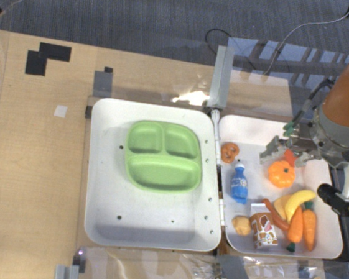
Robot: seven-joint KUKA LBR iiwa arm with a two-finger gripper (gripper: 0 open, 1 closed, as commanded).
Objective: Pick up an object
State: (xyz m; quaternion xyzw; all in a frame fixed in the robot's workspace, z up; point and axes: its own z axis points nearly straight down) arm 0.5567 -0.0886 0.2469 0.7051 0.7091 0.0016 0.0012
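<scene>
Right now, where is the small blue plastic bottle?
The small blue plastic bottle lies in the right white bin, near its left wall, below the brown doughnut.

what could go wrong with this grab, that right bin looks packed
The gripper is right above the orange fruit; round, it may roll or slip away. The banana and carrot lie close below it, so a descent could nudge them. The blue bottle lies on its side and could roll if bumped.
</scene>
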